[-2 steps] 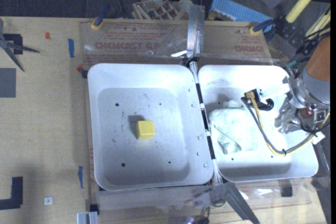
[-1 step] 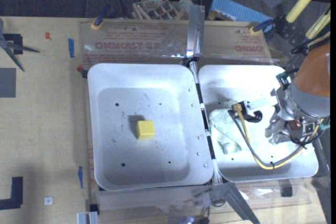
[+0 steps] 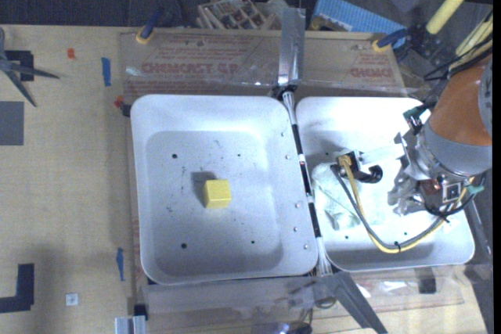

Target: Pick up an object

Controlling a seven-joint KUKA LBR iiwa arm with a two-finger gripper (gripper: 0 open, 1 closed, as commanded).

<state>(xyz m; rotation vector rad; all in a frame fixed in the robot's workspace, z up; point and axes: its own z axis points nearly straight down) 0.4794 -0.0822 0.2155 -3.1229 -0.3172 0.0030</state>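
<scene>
A small yellow cube (image 3: 218, 193) lies near the middle of the left bin (image 3: 156, 129). My gripper (image 3: 403, 198) hangs low over the right side of the right bin (image 3: 352, 109), under the grey wrist and orange band. A pale, translucent object (image 3: 341, 212) lies on the right bin's floor, left of the gripper and apart from it. I see nothing held in the gripper.
A yellow cable (image 3: 366, 224) loops across the right bin's floor from a black fitting (image 3: 366, 170) towards the gripper. The ridge where the two bins meet (image 3: 301, 176) runs down the middle. Cardboard (image 3: 203, 59) lies behind the bins.
</scene>
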